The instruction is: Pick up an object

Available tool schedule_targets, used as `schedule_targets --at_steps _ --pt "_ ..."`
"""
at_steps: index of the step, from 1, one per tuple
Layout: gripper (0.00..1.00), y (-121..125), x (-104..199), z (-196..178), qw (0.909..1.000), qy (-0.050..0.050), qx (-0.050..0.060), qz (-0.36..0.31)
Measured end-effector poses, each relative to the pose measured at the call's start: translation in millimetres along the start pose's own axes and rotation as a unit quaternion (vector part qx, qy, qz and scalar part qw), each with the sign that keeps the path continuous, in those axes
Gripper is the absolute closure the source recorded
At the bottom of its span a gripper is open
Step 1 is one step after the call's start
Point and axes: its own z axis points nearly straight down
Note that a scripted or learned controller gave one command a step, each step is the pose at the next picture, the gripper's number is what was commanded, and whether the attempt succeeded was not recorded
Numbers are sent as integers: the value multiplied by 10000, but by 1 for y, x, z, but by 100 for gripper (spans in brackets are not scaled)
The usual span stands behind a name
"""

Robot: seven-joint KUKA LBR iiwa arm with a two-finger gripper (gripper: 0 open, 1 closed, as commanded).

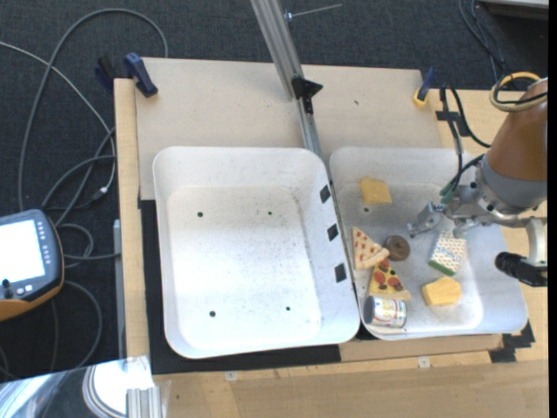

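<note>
Dark carpet with loose cables surrounds a bench (218, 103) bearing two white bins. In the right bin (348, 168), the gripper (432, 219) hovers low beside a speckled white packet (448, 252); whether its fingers are spread or closed cannot be told. Left of the packet lie a brown disc (397, 248) and two pizza slices (369, 248). Nearer the camera from the packet sits a yellow block (442, 292), with a can (385, 312) further left. Another yellow block (375, 191) lies beyond the disc.

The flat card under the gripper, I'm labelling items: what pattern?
White card with small green dots, seen in the camera view.
</note>
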Motion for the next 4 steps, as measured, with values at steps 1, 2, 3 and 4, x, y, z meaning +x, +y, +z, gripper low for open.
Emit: schedule_targets --at_steps 1,2,3,4 --pt "100 2 0 -14 10000 -9 -41 -5" --pt "100 5 0 -79 10000 -29 -77 -10" --pt "100 6 0 -99 10000 -25 -62 -10" --pt "100 11 45 -105 10000 -7 -43 -29"
